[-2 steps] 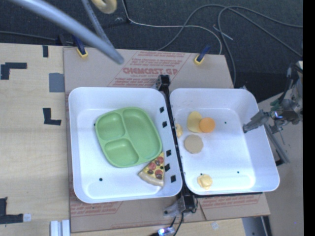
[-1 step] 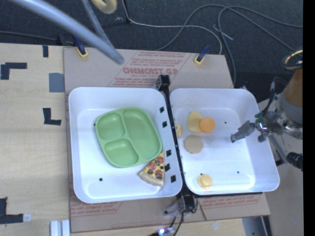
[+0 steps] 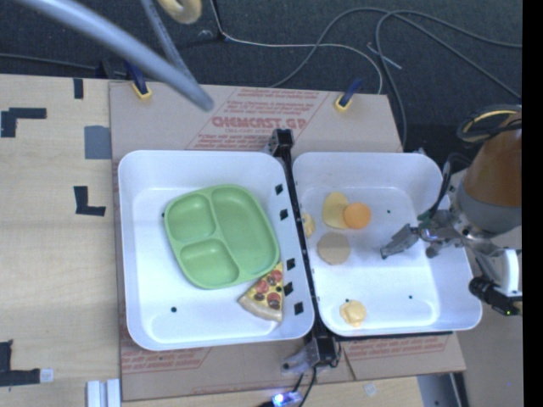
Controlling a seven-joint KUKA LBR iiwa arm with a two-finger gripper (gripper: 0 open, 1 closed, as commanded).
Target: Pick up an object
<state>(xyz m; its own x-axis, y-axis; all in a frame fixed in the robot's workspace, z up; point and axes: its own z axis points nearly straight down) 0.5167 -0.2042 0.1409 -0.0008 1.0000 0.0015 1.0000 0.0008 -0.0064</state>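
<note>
The fingers (image 3: pixel 399 246), spread and empty, point toward the tan disc (image 3: pixel 334 248): probably light, stiff, best pinched across its edges.

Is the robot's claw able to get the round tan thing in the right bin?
Probably yes. The gripper sits beside the tan disc, with bare bin floor between them.

Red print on cardboard sheet (image 3: pixel 254 117) under bins, partly legible: "CHEMCAST GP"; smaller lines unreadable.
</note>
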